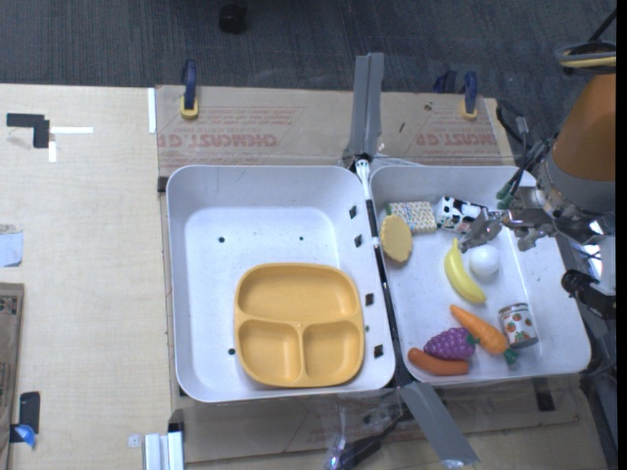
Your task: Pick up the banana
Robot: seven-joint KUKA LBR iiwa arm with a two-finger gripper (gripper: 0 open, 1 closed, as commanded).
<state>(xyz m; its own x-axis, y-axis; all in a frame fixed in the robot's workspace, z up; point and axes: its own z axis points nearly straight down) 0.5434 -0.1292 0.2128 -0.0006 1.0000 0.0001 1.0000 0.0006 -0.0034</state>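
Observation:
The yellow banana (463, 274) lies in the right bin (549, 360), slanting from upper left to lower right. A white egg (484, 261) rests against its upper right side. My gripper (486, 230) hovers low over the bin's upper right part, just above the egg and the banana's top end. Nothing shows in its grasp. The arm with its orange band (593, 130) reaches in from the right.
Around the banana in the right bin lie a tan cookie (397, 238), a speckled sponge (417, 215), a cow toy (458, 211), a carrot (479, 328), purple grapes (449, 343), a red sausage (438, 363) and a small can (517, 325). The left bin (196, 262) holds a yellow divided plate (299, 323).

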